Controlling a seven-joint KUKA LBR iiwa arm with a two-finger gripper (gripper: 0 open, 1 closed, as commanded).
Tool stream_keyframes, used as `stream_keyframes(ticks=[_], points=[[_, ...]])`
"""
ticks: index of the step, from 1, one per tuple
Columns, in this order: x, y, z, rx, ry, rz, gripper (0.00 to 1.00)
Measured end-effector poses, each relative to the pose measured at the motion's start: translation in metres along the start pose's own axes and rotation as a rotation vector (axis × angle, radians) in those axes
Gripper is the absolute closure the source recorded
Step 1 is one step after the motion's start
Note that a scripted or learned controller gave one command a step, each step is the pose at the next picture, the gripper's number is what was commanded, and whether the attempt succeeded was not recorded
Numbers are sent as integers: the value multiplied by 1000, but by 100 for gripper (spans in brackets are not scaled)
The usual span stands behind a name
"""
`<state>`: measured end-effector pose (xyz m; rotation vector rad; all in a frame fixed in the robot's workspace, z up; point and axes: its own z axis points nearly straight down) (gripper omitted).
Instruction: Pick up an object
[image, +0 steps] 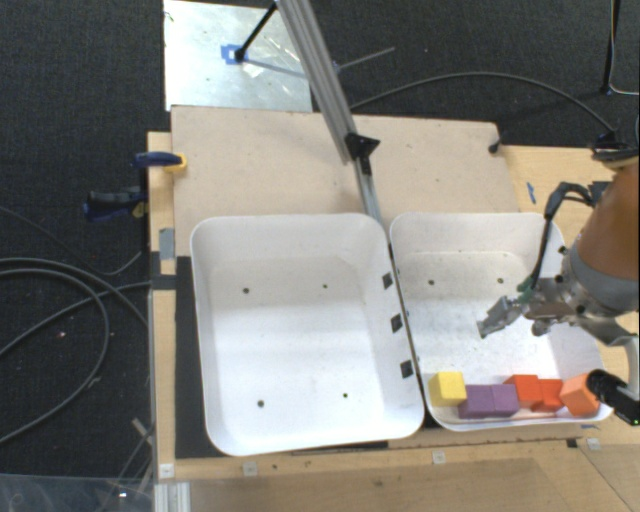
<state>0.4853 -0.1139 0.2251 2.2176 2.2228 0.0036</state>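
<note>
**Four blocks lining the right bin's near edge**

A small yellow cube (447, 387) is sitting leftmost. Just beside it, a purple rectangular block (488, 401) is lying flat. A red-orange block (535, 391) is touching its right end, and an orange cube (578, 396) is resting farthest right.

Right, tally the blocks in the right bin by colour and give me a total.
Yellow block: 1
Purple block: 1
Red block: 1
Orange block: 1
Total: 4, all along the near wall of the right bin.
</note>
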Motion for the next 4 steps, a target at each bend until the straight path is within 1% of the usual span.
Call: stream_keyframes(ticks=[1,2,3,4], points=[[-17,94,113,2,-2,-4,0],[17,15,137,10,3,1,0],[78,49,30,-8,1,-9,0],[23,42,79,5,-2,6,0]])
